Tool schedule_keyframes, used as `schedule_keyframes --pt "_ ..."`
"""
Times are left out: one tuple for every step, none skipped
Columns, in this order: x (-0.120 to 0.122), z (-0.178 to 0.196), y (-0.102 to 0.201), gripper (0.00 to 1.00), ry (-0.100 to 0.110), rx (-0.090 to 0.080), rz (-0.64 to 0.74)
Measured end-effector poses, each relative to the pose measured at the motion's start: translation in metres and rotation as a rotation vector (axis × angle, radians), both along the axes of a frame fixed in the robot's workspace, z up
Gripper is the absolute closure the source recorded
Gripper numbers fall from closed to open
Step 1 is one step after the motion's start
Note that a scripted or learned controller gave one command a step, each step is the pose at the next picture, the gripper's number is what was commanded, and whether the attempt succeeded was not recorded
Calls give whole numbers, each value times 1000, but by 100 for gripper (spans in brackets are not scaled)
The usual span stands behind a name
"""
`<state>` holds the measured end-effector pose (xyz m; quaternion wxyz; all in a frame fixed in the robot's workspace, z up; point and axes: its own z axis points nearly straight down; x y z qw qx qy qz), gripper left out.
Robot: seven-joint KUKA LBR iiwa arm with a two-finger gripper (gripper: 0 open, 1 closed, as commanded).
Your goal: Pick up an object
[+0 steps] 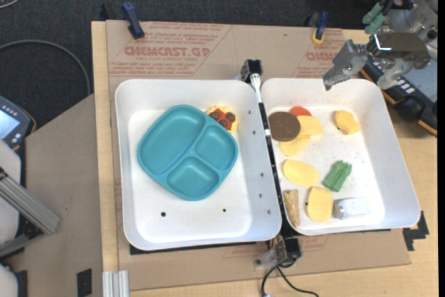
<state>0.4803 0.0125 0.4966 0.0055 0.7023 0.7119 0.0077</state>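
Nearest the camera, at the right bin's (pixel 398 149) front edge, lie a pale grey block (pixel 350 207), a yellow disc (pixel 320 204) and a tan bar (pixel 290 206); behind them sit a green piece (pixel 337 176), yellow pieces (pixel 300 172), a brown disc (pixel 284 126) and a yellow lump (pixel 346 122); the left bin (pixel 132 205) carries a teal divided plate (pixel 188 151); the pincer (pixel 339 70) hangs over the right bin's far rim, carrying nothing; whether it is open I cannot tell.
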Motion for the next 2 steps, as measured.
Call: schedule_keyframes --pt "0 3 -6 100 12 -4 -13" --pt "-1 11 88 100 14 -1 -3"
